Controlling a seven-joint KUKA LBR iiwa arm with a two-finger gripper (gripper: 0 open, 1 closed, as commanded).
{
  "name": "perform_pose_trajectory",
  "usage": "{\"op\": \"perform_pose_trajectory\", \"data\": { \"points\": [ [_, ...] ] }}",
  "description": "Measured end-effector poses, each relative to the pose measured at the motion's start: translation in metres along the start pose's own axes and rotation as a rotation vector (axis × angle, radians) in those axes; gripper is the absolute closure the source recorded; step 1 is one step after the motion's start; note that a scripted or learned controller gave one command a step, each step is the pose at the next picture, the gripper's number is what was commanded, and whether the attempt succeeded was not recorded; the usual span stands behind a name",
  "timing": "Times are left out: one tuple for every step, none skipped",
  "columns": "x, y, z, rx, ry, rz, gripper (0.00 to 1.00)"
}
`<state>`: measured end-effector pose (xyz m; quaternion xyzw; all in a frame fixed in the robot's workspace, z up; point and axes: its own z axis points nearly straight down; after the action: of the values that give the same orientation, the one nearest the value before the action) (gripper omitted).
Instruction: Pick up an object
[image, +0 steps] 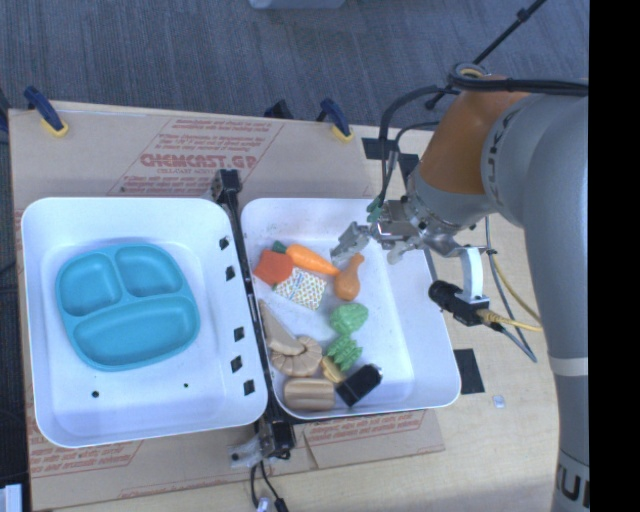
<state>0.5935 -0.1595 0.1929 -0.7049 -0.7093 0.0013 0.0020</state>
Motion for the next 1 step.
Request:
{"op": "perform_pose_trajectory", "data": {
  "points": [
    [0.0275,0.0433,0.0982,-0.002,-0.001,0.019,0.0]
  ]
}}
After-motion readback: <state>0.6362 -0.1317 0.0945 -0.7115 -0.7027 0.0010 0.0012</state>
